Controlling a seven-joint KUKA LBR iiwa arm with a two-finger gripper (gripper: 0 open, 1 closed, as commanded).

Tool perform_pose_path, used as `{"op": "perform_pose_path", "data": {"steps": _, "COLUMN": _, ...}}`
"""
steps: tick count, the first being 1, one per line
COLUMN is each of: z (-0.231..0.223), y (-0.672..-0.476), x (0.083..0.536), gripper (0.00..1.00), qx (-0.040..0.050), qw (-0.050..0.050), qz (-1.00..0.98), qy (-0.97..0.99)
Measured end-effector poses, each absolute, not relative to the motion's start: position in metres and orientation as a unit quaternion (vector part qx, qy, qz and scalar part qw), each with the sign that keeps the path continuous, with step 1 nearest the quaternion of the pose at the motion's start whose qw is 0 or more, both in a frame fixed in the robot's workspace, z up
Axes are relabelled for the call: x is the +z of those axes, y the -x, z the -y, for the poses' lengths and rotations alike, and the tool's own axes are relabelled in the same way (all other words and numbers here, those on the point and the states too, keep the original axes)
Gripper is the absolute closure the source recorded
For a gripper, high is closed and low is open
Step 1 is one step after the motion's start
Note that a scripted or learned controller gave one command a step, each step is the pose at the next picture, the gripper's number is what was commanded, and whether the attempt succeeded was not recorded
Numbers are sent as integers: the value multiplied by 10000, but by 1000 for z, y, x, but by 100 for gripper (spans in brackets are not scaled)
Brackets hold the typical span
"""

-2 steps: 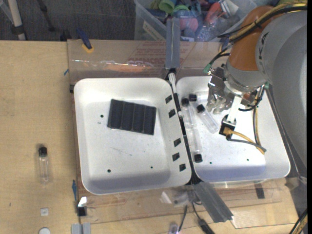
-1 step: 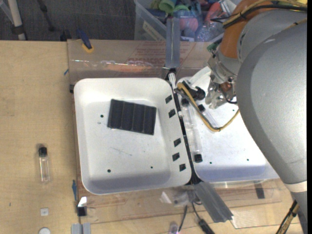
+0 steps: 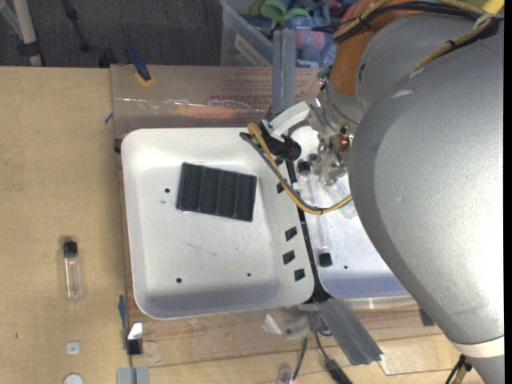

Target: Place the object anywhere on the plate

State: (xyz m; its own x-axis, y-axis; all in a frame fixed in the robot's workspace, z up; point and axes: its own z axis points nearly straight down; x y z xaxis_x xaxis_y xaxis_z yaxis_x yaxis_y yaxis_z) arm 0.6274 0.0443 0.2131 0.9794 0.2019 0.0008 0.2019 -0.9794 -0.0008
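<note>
A flat black ridged rectangle (image 3: 216, 192) lies in the left white bin (image 3: 152, 286), a little above its middle. My gripper (image 3: 322, 160) hangs at the far left corner of the right bin (image 3: 352, 266), just past the divider between the bins. The big grey arm and a looping yellow cable cover most of it. No object shows at the gripper, and most of the right bin's floor is hidden under the arm.
Small black clips (image 3: 291, 234) line the divider between the bins. A clear vial (image 3: 72, 269) lies on the wooden bench at the left. A plastic tub of coloured toys (image 3: 296, 6) stands behind the bins, and a blue clamp (image 3: 142, 74) sits at the back left.
</note>
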Motion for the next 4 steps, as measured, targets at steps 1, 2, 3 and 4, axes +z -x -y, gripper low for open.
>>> {"op": "perform_pose_path", "data": {"steps": 1, "z": -92, "y": -590, "x": 239, "gripper": 100, "qx": 9, "qw": 8, "qz": 1560, "qy": 9878}}
{"op": "perform_pose_path", "data": {"steps": 2, "z": -145, "y": -505, "x": 237, "gripper": 100, "qx": 8, "qw": 2, "qz": 1575, "qy": 9875}}
{"op": "perform_pose_path", "data": {"steps": 3, "z": -155, "y": -576, "x": 141, "gripper": 100, "qx": 4, "qw": -1, "qz": 1209, "qy": 9927}}
{"op": "perform_pose_path", "data": {"steps": 4, "z": -226, "y": -492, "x": 90, "gripper": 100, "qx": -37, "qw": 26, "qz": 1475, "qy": 9891}}
